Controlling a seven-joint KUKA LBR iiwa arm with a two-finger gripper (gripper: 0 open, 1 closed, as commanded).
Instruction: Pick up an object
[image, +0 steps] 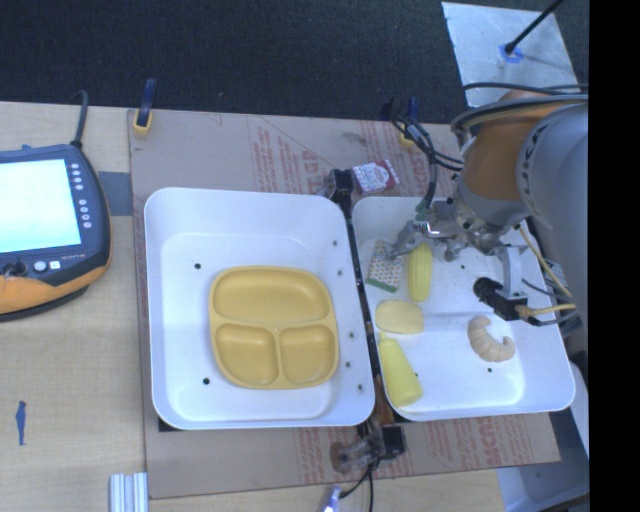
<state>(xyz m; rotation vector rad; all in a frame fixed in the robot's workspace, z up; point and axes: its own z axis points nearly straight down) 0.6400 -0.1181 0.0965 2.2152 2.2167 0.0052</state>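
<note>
From the camera view I judge I'm in the approach step: the claw (425, 235) hangs low at the right bin's (540, 395) far end, and I cannot tell whether it is wide or narrow. Just beside it lies the corn cob (420, 273), pale yellow, lengthwise. Next calls for centring over the cob before descending.

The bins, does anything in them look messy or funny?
Nothing looks spilled or broken. The yellow tray lies flat in the left bin; the corn and shrimp lie loosely in the right bin.
</note>
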